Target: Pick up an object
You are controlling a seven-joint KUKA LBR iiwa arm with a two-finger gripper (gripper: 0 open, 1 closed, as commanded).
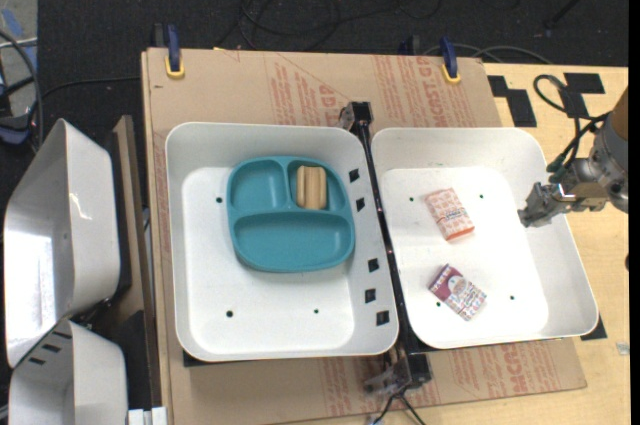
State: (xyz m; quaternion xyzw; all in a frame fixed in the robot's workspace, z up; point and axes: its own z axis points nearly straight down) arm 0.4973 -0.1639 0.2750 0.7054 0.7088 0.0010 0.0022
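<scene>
Lying nearest the camera, a maroon packet (pixel 458 292) sits below-left of the pincer (pixel 534 209). A pink packet (pixel 449 214) lies level with the pincer, to its left, apart. Farther left, a teal plate (pixel 290 243) holds a wooden block (pixel 312 187); the pincer's opening cannot be told.

2 packets (pixel 449 214) (pixel 458 292) lie flat, right bin (pixel 560 303).

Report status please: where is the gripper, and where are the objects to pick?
Gripper over right bin, near its right wall, holding nothing. Two small packets lie free in that bin. Teal tray with wooden block in left bin. Nothing blocks.
</scene>
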